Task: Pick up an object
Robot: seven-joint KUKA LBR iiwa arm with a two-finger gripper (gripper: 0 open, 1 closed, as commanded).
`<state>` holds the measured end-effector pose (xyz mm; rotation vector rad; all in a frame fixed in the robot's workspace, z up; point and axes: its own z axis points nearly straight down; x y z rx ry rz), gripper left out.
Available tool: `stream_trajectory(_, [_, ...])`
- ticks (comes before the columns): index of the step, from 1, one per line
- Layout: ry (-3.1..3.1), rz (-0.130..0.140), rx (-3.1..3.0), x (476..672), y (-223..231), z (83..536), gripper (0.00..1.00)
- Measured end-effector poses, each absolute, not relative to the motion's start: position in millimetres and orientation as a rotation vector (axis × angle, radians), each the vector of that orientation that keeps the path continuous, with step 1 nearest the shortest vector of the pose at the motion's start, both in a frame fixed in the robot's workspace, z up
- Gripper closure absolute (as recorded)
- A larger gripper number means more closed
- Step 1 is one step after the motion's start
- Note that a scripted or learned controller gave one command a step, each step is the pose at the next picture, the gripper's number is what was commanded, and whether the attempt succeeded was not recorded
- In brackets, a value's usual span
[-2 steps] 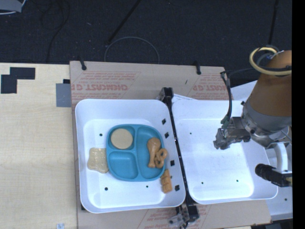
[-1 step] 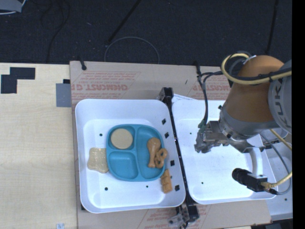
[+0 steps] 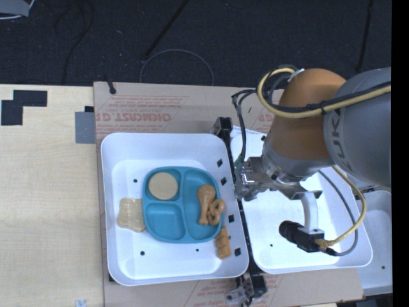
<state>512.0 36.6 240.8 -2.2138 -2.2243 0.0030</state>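
Landmark = blue tray (image 3: pixel 167 226), sitting in the left bin (image 3: pixel 115 248). L to R: pale flat toast-like piece (image 3: pixel 131 214) touching the tray's left edge, on the bin floor; round tan disc (image 3: pixel 162 185) in the tray's upper-left compartment; twisted pretzel-like piece (image 3: pixel 209 204) in the tray's right compartment; small brown chunk (image 3: pixel 222 244) just off the tray's lower-right corner, close to the bin wall. Right of the tray, past the divider, the right bin (image 3: pixel 358 258) with the arm (image 3: pixel 307 126) over it; end effector (image 3: pixel 245 183) sits low near the divider, right of the tray. Can't tell its state, the wrist hides it. Nothing seen held, so pick looks not yet made; candidates all lie by the tray. Risks, judged: coming down this near the divider could clip the bin wall; chunk by the wall leaves little room to close on it; flat toast and disc offer thin edges and may slip; pretzel could catch the tray rim and drag the tray along. Surface: light wood desk (image 3: pixel 45 190), cardboard sheet (image 3: pixel 160 110) under the bins behind the tray, dark carpet (image 3: pixel 192 31) w/ cables beyond.
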Motion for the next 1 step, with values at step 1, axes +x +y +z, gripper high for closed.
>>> stream_trajectory(1, [-2.222, 0.007, -2.213, 508.1, 86.5, 226.4, 1.00])
